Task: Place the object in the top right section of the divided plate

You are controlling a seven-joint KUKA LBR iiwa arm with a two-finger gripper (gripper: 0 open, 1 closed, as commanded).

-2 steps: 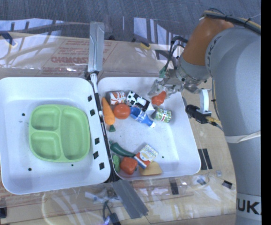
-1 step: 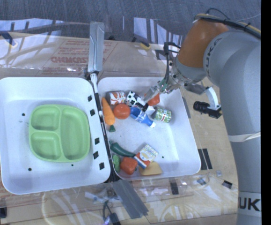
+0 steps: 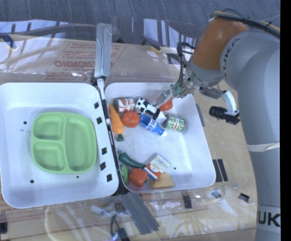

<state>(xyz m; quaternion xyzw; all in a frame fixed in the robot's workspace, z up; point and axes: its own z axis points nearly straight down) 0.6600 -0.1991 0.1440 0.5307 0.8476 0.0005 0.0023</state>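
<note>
A light green divided plate (image 3: 63, 142) lies in the left bin (image 3: 9, 185); its three sections hold nothing. My gripper (image 3: 174, 91) hangs low over the back right part of the right bin (image 3: 198, 157), below the arm's orange band. A small red-orange object (image 3: 167, 105) sits right at the gripper's tip; I cannot tell if it is held or just lying beneath it. Beside it lie a black-and-white cow-patterned piece (image 3: 142, 104) and a blue bottle (image 3: 153, 126).
The right bin also holds a carrot (image 3: 116, 120), a tomato (image 3: 131, 118), an orange-and-white can (image 3: 125, 104), a green can (image 3: 174, 123), a cucumber (image 3: 130, 160), a red pepper (image 3: 138, 177), a small carton (image 3: 158, 166) and a tan wedge (image 3: 163, 182). A metal divider (image 3: 102, 54) stands between the bins.
</note>
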